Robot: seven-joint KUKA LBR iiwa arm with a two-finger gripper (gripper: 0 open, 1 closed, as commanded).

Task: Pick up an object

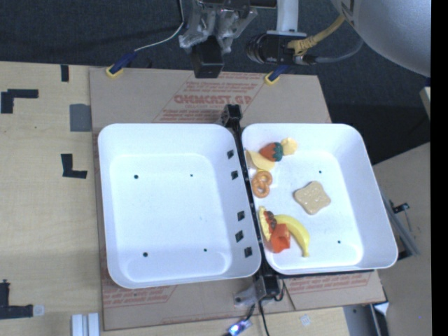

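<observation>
The gripper (210, 40) is shown raised beyond the bins; its grasp cannot be told. A banana (297, 232) lies in the right bin (364, 187).

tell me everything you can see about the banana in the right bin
The banana is a small, smooth, bright yellow curved piece that looks like a plastic toy. It lies flat on the floor of the right bin, in the lower left part, its curve bulging toward the bin's middle and one end pointing down toward the near wall. Its upper left end touches a red toy piece, beside the wall between the two bins. The tool is far off, above the bench beyond the bins.
</observation>
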